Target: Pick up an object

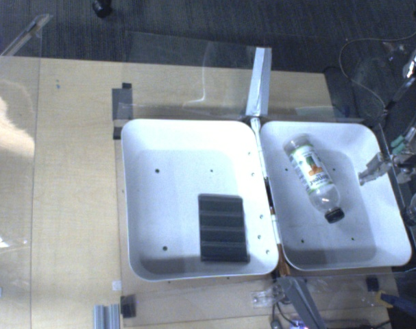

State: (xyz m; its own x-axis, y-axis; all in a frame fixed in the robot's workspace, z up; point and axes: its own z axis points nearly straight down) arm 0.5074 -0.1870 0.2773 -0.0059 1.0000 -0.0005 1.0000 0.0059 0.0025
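Observation:
A clear plastic bottle with a white, green and orange label lies on its side in the right bin, its black cap pointing toward the front. A black ribbed rectangular block lies flat in the left bin, near its front wall. My gripper sits at the right bin's right rim, to the right of the bottle and apart from it. Nothing shows in its grasp, and most of the arm is cut off by the view's edge.
The two white bins stand side by side on a wooden bench, meeting at a narrow divide. Clear plastic sheeting and a taped strip stand behind them. Cables and clamps lie below the right bin's front edge.

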